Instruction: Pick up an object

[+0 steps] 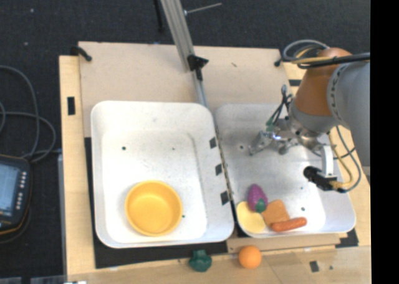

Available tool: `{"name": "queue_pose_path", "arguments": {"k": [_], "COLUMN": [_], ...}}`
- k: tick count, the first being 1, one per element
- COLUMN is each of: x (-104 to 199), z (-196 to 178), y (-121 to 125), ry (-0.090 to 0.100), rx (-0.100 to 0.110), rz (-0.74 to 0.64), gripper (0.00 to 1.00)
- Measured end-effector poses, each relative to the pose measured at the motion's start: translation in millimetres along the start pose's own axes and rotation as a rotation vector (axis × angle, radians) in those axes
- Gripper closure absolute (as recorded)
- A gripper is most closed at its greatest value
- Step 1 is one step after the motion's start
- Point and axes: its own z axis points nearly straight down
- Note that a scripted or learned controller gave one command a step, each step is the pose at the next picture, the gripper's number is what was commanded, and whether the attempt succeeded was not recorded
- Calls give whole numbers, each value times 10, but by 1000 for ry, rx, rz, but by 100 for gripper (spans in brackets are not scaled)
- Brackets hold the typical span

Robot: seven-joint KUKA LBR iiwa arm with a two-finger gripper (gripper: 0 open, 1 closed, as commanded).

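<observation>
A: Looking into the right bin, what is there to pick up?

B: Four small things, bunched in one cluster below the gripper and well apart from it, against the bin's near rim.

A: What do they look like?

B: One purple piece, rounded, with a bit of green at its lower end. It is the closest of the four to the gripper. One pale yellow flat piece lies just under it, touching it. One orange chunk sits beside the purple piece, further toward the arm's side. One red-orange stick, long and thin, lies nearly level along the rim, farthest down from the gripper.

A: And the gripper itself?

B: It hangs over the bare upper floor of that bin, at the end of the grey arm with its orange band. Whether it is clenched or released I cannot tell, since the metal parts blur together.

A: Anything else, counted?

B: Two bins. The left bin holds one yellow bowl, far to the left of the gripper and lower. On the bench, past the near rims and further below the cluster, lie one orange ball and one small green thing, close together
</observation>
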Motion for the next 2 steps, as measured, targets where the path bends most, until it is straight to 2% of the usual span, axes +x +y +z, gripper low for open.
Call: {"name": "queue_pose_path", "arguments": {"k": [1,2], "x": [-4,-63], "z": [-148,-665], "y": [23,-53], "ry": [1,1], "rx": [-9,-10], "rz": [4,-1], "gripper": [100,100]}}
